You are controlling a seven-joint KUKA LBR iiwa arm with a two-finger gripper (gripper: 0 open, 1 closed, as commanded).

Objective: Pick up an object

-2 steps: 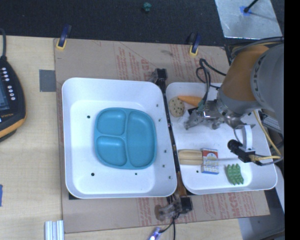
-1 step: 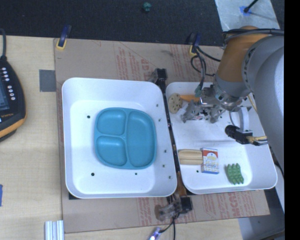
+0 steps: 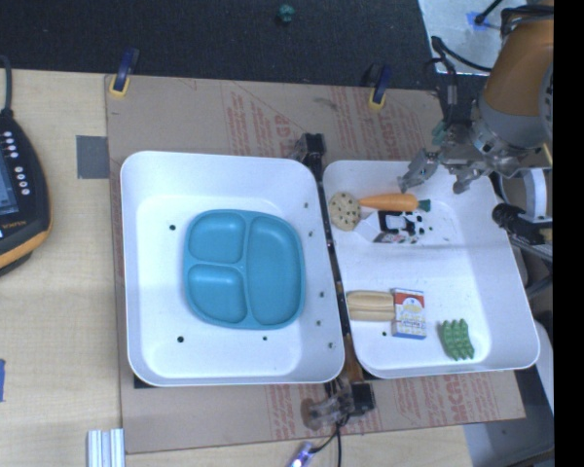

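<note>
The right-hand bin is holding 6 small objects, any of which could be the one to pick up. A carrot is lying on its side near the bin's far edge, its green end pointing right, with a round speckled cookie just beside its left tip and a black-and-white spotted piece sitting directly in front of it. Toward the near edge, a tan bread-like stick is lying flat, touching or nearly touching a small red-and-white box, and a green knobby piece is resting to the right of that box. The gripper is hovering over the bin's far right corner, just beyond and to the right of the carrot, with its 2 fingers spread apart and nothing between them. The grey arm with its orange band is reaching in from the right. The left-hand bin is carrying a blue plate with 3 compartments. Both bins are sitting on a cardboard sheet clipped onto the wooden surface, where a teach pendant is lying at the far left.
</note>
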